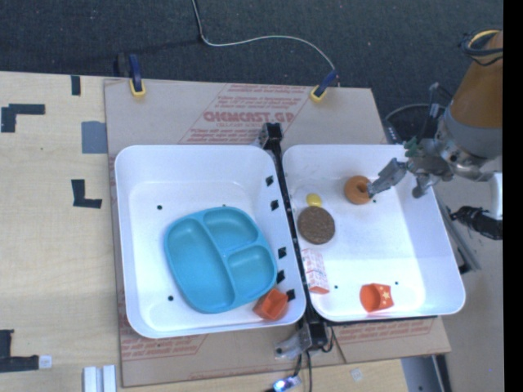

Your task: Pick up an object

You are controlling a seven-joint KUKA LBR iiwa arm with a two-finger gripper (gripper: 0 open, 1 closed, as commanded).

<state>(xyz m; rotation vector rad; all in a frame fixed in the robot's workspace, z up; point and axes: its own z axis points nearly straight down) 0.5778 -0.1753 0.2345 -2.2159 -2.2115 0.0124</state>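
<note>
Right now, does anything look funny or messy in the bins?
Mostly tidy. One oddity: the small packet in the right bin lies against the divider wall, looking tilted rather than flat. The blue tray sits askew in the left bin. Nothing looks spilled or broken.

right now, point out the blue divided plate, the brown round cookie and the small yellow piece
blue divided plate (219,257), camera view, on its central ridge
brown round cookie (316,224), camera view, on its top face
small yellow piece (314,199), camera view, on its middle
</note>
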